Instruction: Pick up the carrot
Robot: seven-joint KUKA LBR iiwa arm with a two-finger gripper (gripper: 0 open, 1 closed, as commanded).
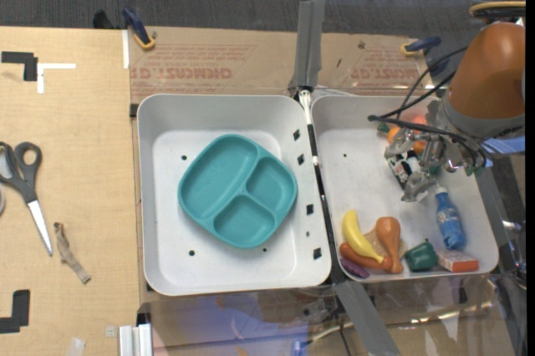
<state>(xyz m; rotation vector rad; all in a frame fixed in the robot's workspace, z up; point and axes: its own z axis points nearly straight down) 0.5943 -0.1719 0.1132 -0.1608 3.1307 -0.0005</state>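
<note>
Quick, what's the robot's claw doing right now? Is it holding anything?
Claw: low over the right bin, above the toys; whether it holds anything cannot be told.

One fixed camera above the bench (67, 179) — looking down at a slant on both bins (150, 195).

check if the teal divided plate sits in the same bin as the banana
No, the teal divided plate lies in the left bin, while the banana lies in the right bin.
</note>
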